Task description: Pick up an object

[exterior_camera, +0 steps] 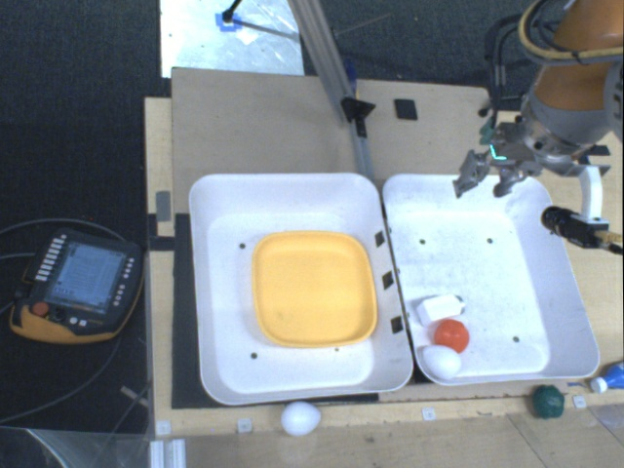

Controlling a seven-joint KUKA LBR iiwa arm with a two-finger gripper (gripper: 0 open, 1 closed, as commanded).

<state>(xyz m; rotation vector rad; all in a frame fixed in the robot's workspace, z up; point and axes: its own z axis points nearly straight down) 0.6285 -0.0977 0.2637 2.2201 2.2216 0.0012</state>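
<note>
Brown cardboard lines the bench under two shallow white bins. Low in the right bin (507,261), a round orange-red ball (450,335) touches a small white block (440,308) and a white egg-shaped piece (441,362). At upper right, the gripper (487,179) hangs spread and empty over that bin's top rim.
</note>
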